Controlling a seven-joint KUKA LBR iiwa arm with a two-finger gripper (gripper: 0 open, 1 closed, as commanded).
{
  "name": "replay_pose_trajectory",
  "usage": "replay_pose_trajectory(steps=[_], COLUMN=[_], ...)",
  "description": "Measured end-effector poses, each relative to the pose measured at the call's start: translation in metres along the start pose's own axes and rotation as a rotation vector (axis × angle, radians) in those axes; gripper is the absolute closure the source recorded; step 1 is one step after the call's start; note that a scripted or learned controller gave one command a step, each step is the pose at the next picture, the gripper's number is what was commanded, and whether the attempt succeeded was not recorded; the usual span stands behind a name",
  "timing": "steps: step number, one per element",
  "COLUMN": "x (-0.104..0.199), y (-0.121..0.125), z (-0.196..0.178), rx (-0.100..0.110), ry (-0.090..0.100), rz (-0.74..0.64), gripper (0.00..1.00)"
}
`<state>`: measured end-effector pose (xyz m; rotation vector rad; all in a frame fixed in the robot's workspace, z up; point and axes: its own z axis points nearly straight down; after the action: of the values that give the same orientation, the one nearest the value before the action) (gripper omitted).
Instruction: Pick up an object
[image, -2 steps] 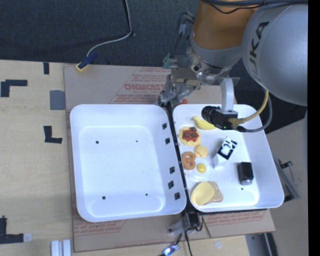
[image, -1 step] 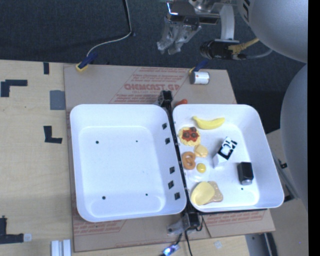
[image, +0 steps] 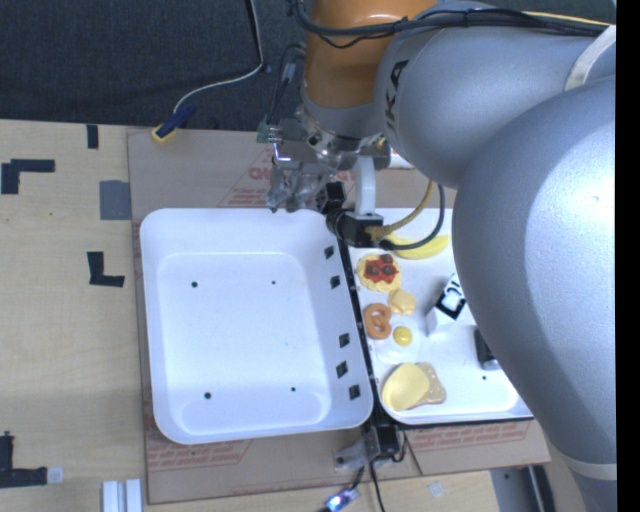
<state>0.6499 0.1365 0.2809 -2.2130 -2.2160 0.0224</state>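
Observation:
My gripper (image: 296, 190) hangs over the far rim of the left white bin (image: 160, 300), near the divide between the two bins. The right bin (image: 470, 400) holds several small toys. Among them are a yellow banana (image: 418, 246), a red-topped round piece (image: 380, 270), a brown pretzel (image: 377, 320), a small yellow ball (image: 402, 336) and a yellow and tan piece (image: 410, 386). A white and black box (image: 449, 300) lies beside them. The big grey arm covers the right part of that bin. I see nothing held under the gripper.
Both bins rest on a cardboard sheet (image: 200, 170) on the wooden bench. A cable with a blue and yellow plug (image: 172, 124) lies behind the left bin. Black clips (image: 345, 340) line the divide between the bins.

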Motion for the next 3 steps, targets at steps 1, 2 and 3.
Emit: replay_pose_trajectory(steps=[1, 2, 3], x=[0.104, 0.096, 0.083], y=[0.004, 0.013, -0.075], z=[-0.009, -0.266, -0.122], rx=[-0.016, -0.034, 0.001], ry=[0.005, 0.008, -0.002], rz=[-0.009, -0.003, 0.001], gripper=[1.0, 1.0, 1.0])
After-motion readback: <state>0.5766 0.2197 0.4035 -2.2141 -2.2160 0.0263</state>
